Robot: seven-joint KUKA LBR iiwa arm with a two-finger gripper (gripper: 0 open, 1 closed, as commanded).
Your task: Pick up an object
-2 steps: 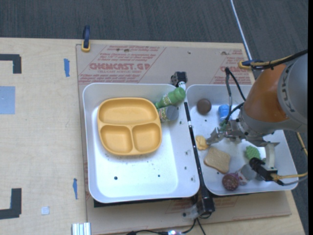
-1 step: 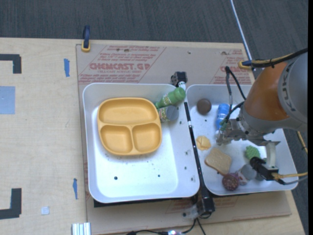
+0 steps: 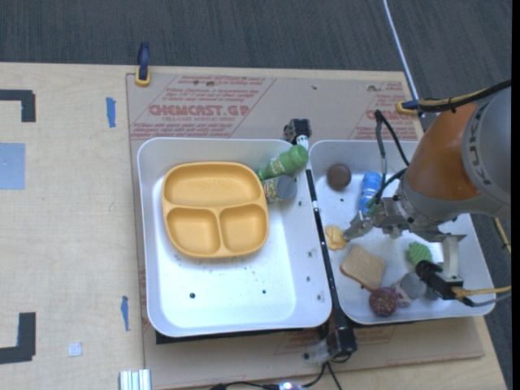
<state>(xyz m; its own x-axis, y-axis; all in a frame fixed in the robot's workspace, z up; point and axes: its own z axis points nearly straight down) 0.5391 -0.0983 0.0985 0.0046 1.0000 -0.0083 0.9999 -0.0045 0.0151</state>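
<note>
My gripper (image 3: pixel 362 226) hangs low over the middle of the right bin (image 3: pixel 479 254), under the grey and orange wrist. Just left of it lies a small yellow piece (image 3: pixel 335 236). A slice of toast (image 3: pixel 363 266) lies below it, and a blue object (image 3: pixel 370 187) sits just above it, partly behind the arm. A brown ball (image 3: pixel 339 175) rests at the bin's far left corner. A dark red ball (image 3: pixel 383 301), a grey object (image 3: pixel 412 283) and a green object (image 3: pixel 420 253) lie near the front. Nothing is visibly held.
The left bin (image 3: pixel 219 295) holds a yellow divided plate (image 3: pixel 215 208), with a green bottle-shaped toy (image 3: pixel 284 163) and a grey piece (image 3: pixel 284 188) by its right wall. The wall between the bins (image 3: pixel 318 226) runs close to the gripper. Cables trail from the arm.
</note>
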